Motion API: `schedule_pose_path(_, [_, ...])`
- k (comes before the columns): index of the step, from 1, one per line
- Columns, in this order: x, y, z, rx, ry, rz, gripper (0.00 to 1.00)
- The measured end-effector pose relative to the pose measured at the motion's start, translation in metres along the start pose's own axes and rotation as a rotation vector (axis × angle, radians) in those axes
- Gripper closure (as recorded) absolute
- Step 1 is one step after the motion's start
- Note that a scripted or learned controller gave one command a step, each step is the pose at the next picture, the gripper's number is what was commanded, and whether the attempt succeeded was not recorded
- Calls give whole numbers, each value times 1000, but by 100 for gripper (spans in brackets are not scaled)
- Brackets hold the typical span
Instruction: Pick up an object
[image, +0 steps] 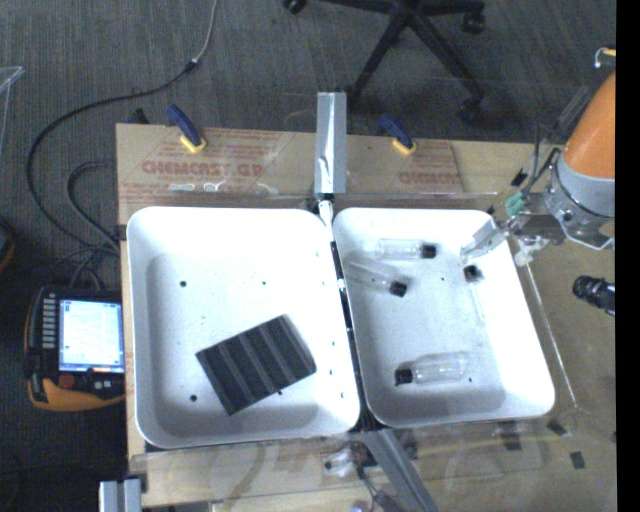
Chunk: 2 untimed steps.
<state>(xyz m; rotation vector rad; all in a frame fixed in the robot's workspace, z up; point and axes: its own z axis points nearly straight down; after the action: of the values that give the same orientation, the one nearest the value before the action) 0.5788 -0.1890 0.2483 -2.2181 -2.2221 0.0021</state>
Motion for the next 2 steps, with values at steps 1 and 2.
schedule_pose_path(1, [40, -7, 94, 1, 0, -69, 0])
schedule_pose_path(2, [53, 67, 158, -12, -4, -80, 0])
